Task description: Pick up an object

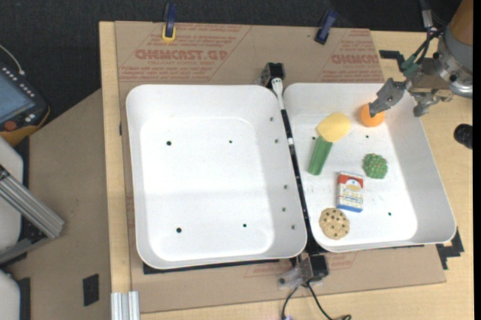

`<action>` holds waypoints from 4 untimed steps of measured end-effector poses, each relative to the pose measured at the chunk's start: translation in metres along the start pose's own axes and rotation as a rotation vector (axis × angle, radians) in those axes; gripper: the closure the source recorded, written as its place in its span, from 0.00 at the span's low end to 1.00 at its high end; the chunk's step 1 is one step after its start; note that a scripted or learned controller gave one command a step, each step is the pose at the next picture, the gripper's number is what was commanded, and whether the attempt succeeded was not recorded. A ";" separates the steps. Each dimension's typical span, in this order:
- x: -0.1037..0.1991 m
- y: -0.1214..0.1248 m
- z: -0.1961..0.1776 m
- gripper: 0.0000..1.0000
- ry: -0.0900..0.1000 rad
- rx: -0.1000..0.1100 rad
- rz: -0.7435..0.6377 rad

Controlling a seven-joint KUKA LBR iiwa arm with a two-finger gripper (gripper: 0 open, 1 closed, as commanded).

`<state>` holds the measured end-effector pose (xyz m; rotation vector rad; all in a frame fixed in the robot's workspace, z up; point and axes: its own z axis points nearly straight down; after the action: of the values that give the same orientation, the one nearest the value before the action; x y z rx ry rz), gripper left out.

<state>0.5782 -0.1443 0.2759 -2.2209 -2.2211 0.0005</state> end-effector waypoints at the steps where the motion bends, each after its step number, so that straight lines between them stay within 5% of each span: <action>1: 0.000 0.001 -0.011 1.00 -0.001 -0.003 -0.001; 2: 0.041 -0.031 -0.029 1.00 0.002 0.002 -0.003; 3: 0.022 -0.050 0.017 1.00 0.001 0.006 0.003; 4: 0.098 -0.086 -0.042 1.00 0.001 -0.006 -0.008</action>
<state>0.4927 -0.0463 0.3175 -2.2147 -2.2318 -0.0077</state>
